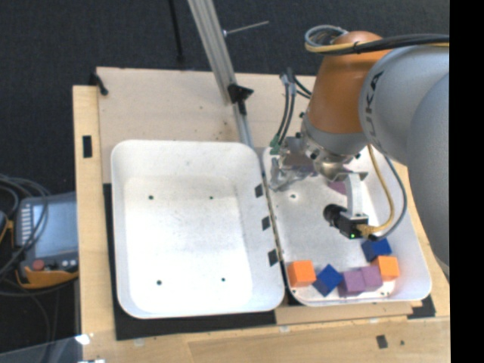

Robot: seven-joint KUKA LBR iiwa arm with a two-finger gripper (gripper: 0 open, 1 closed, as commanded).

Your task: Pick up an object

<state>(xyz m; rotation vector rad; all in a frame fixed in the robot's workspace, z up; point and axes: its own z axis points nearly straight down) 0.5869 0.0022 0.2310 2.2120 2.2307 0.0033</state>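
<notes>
Gripper (pixel 286 174) low over right bin's (pixel 302 218) far-left corner, finger state cannot be told, orange block (pixel 302 272), blue block (pixel 328 278), purple blocks (pixel 361 280) clustered along near wall, left bin (pixel 189 218) beside.

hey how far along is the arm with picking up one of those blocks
Done: the arm has reached into the right bin, its claw low near the bin's left wall. In hand: nothing visible; no block sits at the claw. Left: the whole pick. The orange block, blue block and purple block all lie along the bin's near edge, well away from the claw.
</notes>
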